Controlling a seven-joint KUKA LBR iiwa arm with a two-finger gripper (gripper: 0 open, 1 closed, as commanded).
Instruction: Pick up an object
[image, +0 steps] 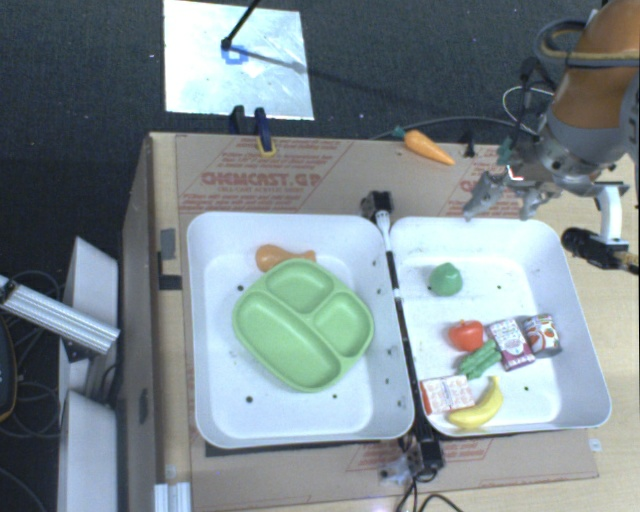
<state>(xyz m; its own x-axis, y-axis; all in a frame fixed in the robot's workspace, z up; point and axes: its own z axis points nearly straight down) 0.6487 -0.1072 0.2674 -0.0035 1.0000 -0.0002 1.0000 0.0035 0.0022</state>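
1. Hovering above the far rim of the right bin, the gripper hangs from the grey arm with its jaws spread apart and nothing between them; we see two dark fingertips splayed over the bin's far edge.

2. We count several candidates in that right bin: a green round object sits alone toward the far left, well apart from the rest. A red tomato-like piece lies nearer, touching a green vegetable, with a purple carton and a smaller box just to its right. A banana curls along the near edge beside a red-and-white packet.

3. The left bin carries a green divided plate, with an orange object partly tucked behind its far edge.

4. Outside the bins, a toy carrot rests on the bench, far of the right bin.

5. We judge the pick not yet begun: no object is held, and the gripper stands above the rim, not over any item.

6. Risks as we read them: a straight descent from here could bring the jaws down on the bin's rim instead of an object. The green round object may roll or squirt out as the jaws close. Among the crowded near items, the jaws could wedge between neighbours, nudge them aside, or catch two things at once.
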